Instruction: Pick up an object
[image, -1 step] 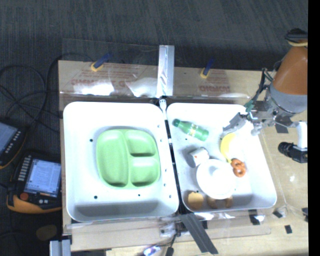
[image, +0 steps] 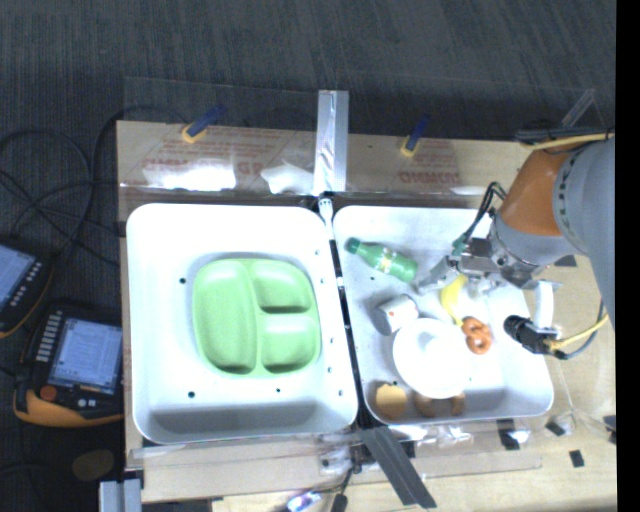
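- A wooden desk (image: 480, 160) carries two shallow white bins side by side; the right-hand white bin (image: 520, 395) serves here as the landmark.
- To the landmark bin's left sits the left-hand white bin (image: 160, 390), which holds a light green plastic plate with three compartments (image: 257, 314).
- The grey robot arm with an orange band (image: 560, 205) reaches over the landmark bin's far right corner, and its gripper (image: 463, 272) hangs low inside the bin's upper middle.
- Whether the fingers are spread or pressed together, I cannot tell; nothing is plainly seen between them.
- A small yellow object (image: 450, 296) lies just beside the gripper, partly hidden.
- A green plastic bottle with a white label (image: 384, 261) lies on its side in the landmark bin's upper left part.
- A round white plate (image: 432, 357) rests in the bin's lower middle, with a small white box with a red mark (image: 398, 313) at its upper left edge.
- An orange ring-shaped object (image: 476, 334) lies at the plate's right edge.
- Two brown rounded objects (image: 415, 403) sit along the bin's near wall, below the plate.
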